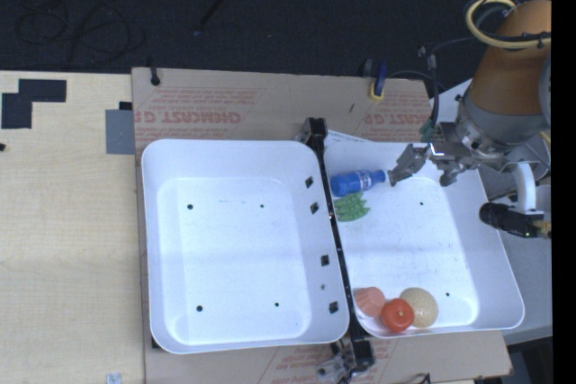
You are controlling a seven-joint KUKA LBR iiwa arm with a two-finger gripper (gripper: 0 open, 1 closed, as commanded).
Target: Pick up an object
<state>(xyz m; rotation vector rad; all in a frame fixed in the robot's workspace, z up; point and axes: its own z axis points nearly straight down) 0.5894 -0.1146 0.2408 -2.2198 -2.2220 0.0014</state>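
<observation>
A blue bottle (356,183) lies on its side near the back left corner of the right bin (490,270), with a green leafy item (351,209) just in front of it. My gripper (425,170) hovers over the back of the right bin, just right of the bottle's cap end. It is open and nothing sits between its fingers. Its left finger (404,165) is close to the cap. At the bin's front lie a red-orange ball (396,315), a beige round item (420,305) and a pink piece (367,299), bunched together.
The left bin (171,283) lies beside the right one, with a black divider (328,229) between them. Both rest on a cardboard sheet (225,108). The arm's orange band (517,58) rises at the right, with cables around it.
</observation>
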